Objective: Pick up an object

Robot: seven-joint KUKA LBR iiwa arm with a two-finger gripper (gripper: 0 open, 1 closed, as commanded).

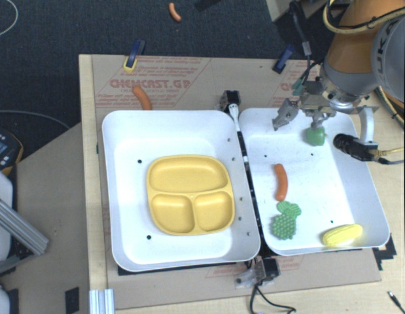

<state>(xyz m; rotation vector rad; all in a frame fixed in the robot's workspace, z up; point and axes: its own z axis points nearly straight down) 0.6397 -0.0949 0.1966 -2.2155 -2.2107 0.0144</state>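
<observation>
My gripper hangs over the far end of the right bin, its two fingers spread apart and nothing between them. A small round green object lies just under the right fingertip, at the bin's far side. Nearer the middle of this bin lies an orange sausage. A knobbly green vegetable sits below it, and a yellow corn cob rests in the near right corner.
The left bin holds a yellow divided plate. Another orange sausage lies on the cardboard behind the left bin. Blue clamps grip the board's far edge. The arm's orange band looms at top right.
</observation>
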